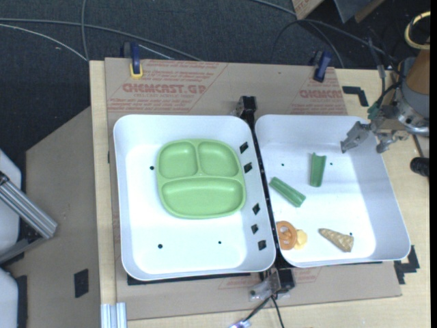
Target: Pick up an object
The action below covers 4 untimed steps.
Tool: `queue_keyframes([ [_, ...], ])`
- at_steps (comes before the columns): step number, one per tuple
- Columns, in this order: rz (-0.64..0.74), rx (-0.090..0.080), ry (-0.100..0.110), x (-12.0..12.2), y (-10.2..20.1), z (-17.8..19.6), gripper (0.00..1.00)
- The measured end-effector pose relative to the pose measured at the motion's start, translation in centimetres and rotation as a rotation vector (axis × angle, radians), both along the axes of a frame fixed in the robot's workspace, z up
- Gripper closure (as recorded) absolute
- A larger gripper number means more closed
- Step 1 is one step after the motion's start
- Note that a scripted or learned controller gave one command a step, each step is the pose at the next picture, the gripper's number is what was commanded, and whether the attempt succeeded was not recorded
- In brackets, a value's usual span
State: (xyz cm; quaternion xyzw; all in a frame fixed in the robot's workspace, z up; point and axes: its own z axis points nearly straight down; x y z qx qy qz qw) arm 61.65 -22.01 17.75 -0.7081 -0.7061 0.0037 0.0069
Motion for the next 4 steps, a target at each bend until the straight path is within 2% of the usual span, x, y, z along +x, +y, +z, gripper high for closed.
queue_keyframes([
  [1,0.003,-0.004,-0.015,0.4,0.1,0.9,0.00],
  [3,0.004,-0.002,-0.009,0.5,0.9,-8.9,0.00],
  [4,0.006,-0.004,-0.017,0.7,0.9,-7.4,1.00],
])
